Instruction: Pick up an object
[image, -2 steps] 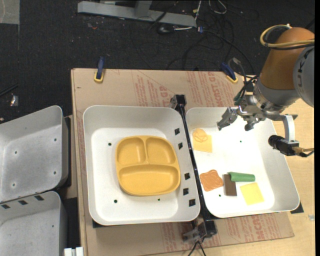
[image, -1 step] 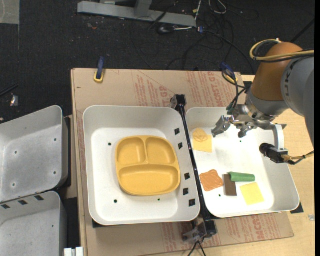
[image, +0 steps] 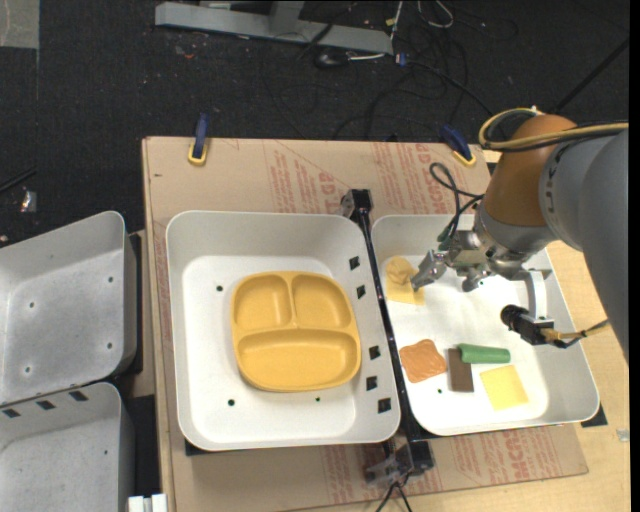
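In the right bin (image: 570, 400) my gripper (image: 447, 274) hangs over the upper left part, open, with nothing between its fingers. A pale yellow piece (image: 401, 280) lies just left of the left fingertip (image: 426, 274), beside it and not between the fingers. Lower in the same bin lie an orange piece (image: 422, 359), a brown block (image: 460, 370), a green cylinder (image: 484, 353) and a yellow square (image: 503, 386).
The left bin (image: 200, 400) holds a yellow divided plate (image: 296, 331). A black divider (image: 376, 300) runs between the bins. The grey arm with its orange band (image: 520, 170) comes in from the upper right. Grey trays (image: 60, 300) lie off the bench at left.
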